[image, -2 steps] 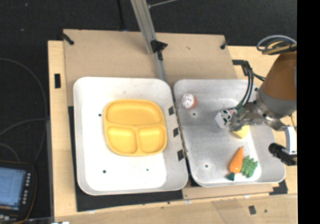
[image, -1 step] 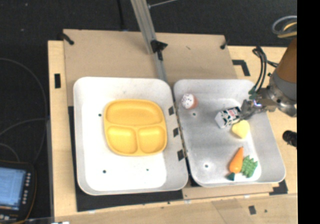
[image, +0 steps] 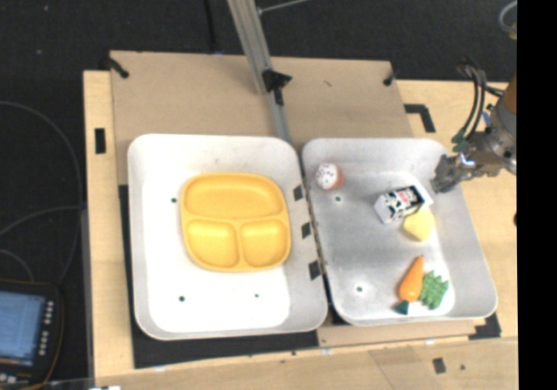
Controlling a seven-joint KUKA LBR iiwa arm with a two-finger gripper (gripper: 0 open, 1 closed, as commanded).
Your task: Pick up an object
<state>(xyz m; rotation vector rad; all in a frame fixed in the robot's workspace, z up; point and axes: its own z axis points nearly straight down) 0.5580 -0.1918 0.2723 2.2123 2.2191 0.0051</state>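
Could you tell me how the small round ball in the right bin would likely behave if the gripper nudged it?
The ball looks round and lies apart from the other items on the right bin's flat floor, so it would probably roll away. Its curved surface may slip from the gripper.

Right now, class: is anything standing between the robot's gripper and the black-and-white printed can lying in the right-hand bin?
Nothing visible does. The gripper is at the shallow white right bin's far right rim, and the black-and-white printed can lies just left of it, with bare bin floor between. The yellow lemon-shaped toy sits beside the can's near side.
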